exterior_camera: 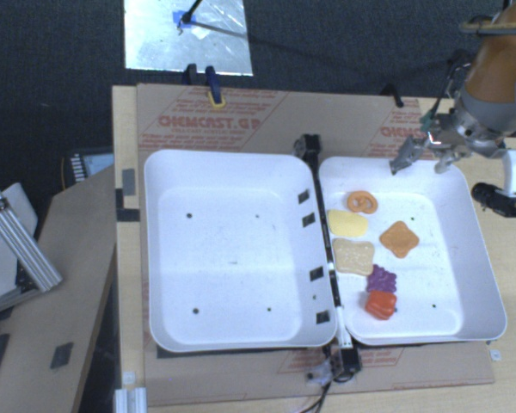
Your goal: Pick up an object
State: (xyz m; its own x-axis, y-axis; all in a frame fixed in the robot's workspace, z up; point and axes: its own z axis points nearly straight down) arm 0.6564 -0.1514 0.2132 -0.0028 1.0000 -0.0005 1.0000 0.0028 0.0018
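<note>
The tool sits over the far edge of the right bin, toward its far-right corner, hanging from the grey-and-orange arm that enters from the right. Its two fingers stand apart, splayed to left and right, with nothing between them. Whether the tips are above the bin floor or level with the rim cannot be told from this slanted view.

All candidate objects lie in the right bin, clustered along its left side against the divider. The pretzel is farthest and so closest to the tool. Just nearward of it lies the yellow piece, then the toast slice, then the purple grapes, with the red piece nearest to the camera. The orange piece lies slightly apart, to the right of the yellow piece and more toward the bin's middle. The left bin carries no objects.

Governing relation: the cluster lies nearward and to the left of the tool. Judged nearest targets are the pretzel and the orange piece; the orange piece stands clear of its neighbours. The coming move likely calls for travel nearward and left, then descent. The yellow piece and toast slice touch or nearly touch, so a grasp there risks disturbing both.
</note>
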